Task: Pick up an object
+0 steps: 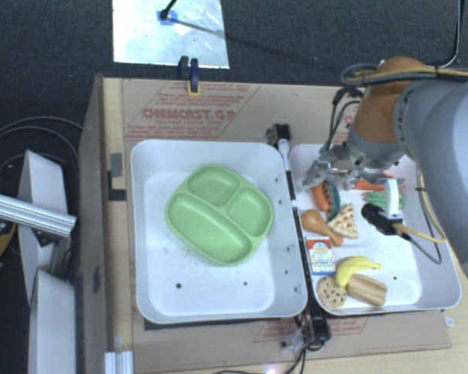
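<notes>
Two bins: a left bin (pixel 162 287) and a right bin (pixel 423 280), both white and shallow, are set side by side; the claw is seen over the far end of the right one.
Claw: the gripper (pixel 325 176) is lowered among the toy food at the far end of the right bin. Whether it is spread or pressed together cannot be told, as its tip is blurred against the clutter, and nothing can be seen pinched in it.
Arm: the grey arm (pixel 444 131) is cut off by the view's right edge, and the bin's far corner behind the claw is covered by it.
Nearest object: a sausage (pixel 322 198) is found just beneath the claw, toward the near side. A dark green piece under it is too hidden to name.
Further toward the near side: a drumstick (pixel 318 223) and a pizza slice (pixel 345 223) lie beside each other, then a small carton (pixel 320 255), a banana (pixel 354 269), a cookie (pixel 330 293) and a brown roll (pixel 366 289).
To the view's right of the claw: an orange piece (pixel 365 184) and a green piece (pixel 394 197) are partly hidden by the wrist and cannot be identified.
To the view's left of the claw: a green divided plate (pixel 220 213) lies in the left bin, well apart.
</notes>
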`<state>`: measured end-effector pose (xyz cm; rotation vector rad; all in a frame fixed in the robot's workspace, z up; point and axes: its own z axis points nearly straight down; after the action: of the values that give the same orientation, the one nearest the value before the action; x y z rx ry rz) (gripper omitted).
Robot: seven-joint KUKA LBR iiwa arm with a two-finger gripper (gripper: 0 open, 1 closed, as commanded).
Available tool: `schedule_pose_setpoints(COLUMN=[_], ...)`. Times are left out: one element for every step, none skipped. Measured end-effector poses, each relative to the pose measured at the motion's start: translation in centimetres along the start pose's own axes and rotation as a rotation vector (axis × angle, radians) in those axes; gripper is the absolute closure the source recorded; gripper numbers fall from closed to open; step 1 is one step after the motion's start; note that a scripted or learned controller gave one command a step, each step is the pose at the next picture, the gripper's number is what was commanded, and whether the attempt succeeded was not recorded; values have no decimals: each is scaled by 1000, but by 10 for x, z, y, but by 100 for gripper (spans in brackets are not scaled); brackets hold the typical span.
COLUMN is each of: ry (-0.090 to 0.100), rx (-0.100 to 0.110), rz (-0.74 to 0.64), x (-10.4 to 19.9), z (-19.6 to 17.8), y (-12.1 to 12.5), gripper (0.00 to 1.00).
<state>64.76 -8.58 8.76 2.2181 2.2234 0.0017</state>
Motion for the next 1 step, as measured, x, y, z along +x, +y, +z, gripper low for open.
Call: schedule_pose_setpoints(ry=[1], rx=[-1], rz=[2], x=[-7], z=[3], y=[5], gripper=[0])
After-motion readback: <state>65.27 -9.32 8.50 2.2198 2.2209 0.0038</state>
